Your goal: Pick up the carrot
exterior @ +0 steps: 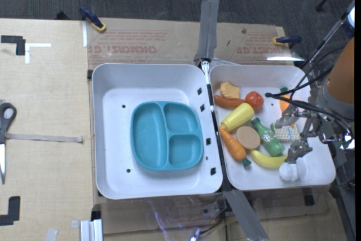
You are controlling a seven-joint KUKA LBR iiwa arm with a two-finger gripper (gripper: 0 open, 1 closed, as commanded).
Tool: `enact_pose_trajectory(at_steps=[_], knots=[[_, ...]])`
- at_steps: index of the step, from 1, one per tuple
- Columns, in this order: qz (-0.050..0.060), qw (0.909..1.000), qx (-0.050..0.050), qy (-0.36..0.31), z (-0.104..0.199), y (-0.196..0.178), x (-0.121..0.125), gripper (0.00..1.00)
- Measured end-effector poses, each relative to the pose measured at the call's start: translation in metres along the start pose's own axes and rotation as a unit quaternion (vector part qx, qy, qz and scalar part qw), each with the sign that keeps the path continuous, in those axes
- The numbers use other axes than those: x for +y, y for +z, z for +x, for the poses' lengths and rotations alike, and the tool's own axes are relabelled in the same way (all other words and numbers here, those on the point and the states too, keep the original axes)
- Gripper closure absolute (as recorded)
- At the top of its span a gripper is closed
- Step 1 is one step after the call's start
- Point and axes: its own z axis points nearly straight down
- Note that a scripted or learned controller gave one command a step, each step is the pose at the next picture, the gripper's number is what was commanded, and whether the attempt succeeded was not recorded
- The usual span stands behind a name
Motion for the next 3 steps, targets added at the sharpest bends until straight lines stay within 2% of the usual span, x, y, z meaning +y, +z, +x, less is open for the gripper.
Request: enact_pose_trajectory(at_steps=[1, 2, 3], knots=[[0.0, 0.9988, -0.001, -0.05, -0.078, 0.083, -0.03, 0.0], [0.001, 0.9996, -0.002, 0.027, -0.08, 0.117, -0.059, 0.0], [0.001, 0.9997, -0.005, 0.025, -0.082, 0.106, -0.058, 1.0]])
